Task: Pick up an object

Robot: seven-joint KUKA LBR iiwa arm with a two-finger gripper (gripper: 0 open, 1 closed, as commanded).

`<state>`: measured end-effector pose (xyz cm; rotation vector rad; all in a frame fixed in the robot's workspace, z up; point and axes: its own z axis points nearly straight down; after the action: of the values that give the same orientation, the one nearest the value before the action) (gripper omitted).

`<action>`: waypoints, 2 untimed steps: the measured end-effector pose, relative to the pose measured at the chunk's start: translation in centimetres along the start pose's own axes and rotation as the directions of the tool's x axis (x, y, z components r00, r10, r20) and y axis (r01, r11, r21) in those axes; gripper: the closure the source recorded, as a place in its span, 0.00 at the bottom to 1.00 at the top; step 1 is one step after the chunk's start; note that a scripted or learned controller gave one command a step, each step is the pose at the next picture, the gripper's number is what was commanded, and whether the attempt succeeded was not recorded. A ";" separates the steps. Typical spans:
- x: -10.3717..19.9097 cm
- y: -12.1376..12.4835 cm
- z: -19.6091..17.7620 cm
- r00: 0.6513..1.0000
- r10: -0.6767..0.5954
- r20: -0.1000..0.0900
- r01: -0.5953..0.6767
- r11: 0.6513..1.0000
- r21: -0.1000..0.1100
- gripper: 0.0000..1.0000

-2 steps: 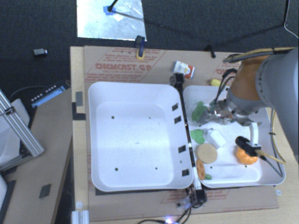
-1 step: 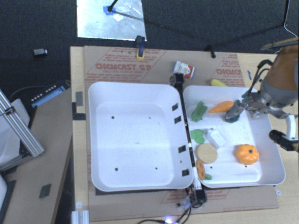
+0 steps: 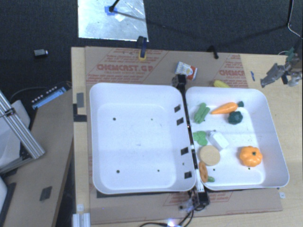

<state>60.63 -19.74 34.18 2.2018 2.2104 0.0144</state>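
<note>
The right bin [image 3: 272, 126] holds several toy foods: a carrot [image 3: 224, 108], a green pod [image 3: 201, 112], a dark green broccoli piece [image 3: 235, 117], a small green leafy piece [image 3: 200, 137], a white block [image 3: 218, 140], a tan round disc [image 3: 209, 155], an orange pumpkin [image 3: 250, 156] and a small orange piece [image 3: 203, 171] at the front left corner. My gripper [image 3: 277, 75] hangs at the far right edge of the view, beyond the right bin's back right corner and well apart from every object. Nothing shows in it.
The left bin [image 3: 137, 136] sits beside the right one, joined by a black hinge strip [image 3: 188, 136]. A yellow banana-like piece [image 3: 220, 84] and a small orange-white item [image 3: 186, 70] lie on the cardboard behind the bins. A metal frame [image 3: 19, 131] stands at the left.
</note>
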 end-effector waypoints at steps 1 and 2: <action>0.2 -0.1 -0.1 1.000 -0.004 -0.004 0.004 1.000 0.013 1.00; 3.9 -3.4 -16.6 1.000 -0.004 -0.004 0.004 1.000 0.000 1.00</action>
<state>56.85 -15.71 50.66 2.1995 2.2161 0.0192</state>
